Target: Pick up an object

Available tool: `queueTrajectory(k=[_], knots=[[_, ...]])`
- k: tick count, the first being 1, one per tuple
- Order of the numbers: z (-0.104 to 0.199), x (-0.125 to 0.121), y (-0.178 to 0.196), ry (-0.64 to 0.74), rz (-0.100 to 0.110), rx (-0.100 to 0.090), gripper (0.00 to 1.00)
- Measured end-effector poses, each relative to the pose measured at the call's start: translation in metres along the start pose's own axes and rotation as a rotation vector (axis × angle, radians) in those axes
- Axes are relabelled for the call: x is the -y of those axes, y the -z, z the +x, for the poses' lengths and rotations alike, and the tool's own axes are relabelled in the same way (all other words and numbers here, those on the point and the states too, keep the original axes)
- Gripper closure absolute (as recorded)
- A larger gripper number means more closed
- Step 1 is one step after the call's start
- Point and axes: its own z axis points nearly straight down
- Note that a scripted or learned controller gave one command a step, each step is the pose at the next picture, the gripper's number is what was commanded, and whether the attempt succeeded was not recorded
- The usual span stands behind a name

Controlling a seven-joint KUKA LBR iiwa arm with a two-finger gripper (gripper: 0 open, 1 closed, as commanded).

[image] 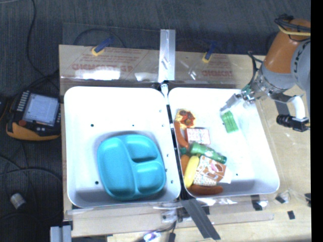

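Gripper (pixel 229 105) hangs over the upper part of the right bin (pixel 252 150), reaching in from the bench's right side; whether it is spread or pressed together cannot be told at this resolution. A small green block (pixel 230 121) sits just below the tip. Whether it is pinched or merely lying on the bin floor cannot be told, so no hold is recorded.

Other candidates lie heaped against the same bin's left wall, well apart from the gripper: a green bottle (pixel 207 152), a yellow banana-like piece (pixel 190 171), a printed carton (pixel 209 171) and a small boxed item (pixel 197 135), all touching or overlapping.

Assessment: the step in hand is the approach and grasp. The isolated green block is the soundest target, with free space on every side; a straight descent centred on it, closing across its short axis, looks best. The heap invites glancing contact.

The left bin (pixel 83 135) bears a blue divided tray (pixel 132 166). Both bins are smooth white plastic on a wooden bench (pixel 287 150). Dark carpet surrounds; a handheld pendant (pixel 36 116) lies at left.
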Motion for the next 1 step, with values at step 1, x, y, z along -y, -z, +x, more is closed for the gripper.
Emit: queueTrajectory(k=[1], knots=[[0.0097,-0.009,-0.0428,0.031,0.0,-0.006,0.0]])
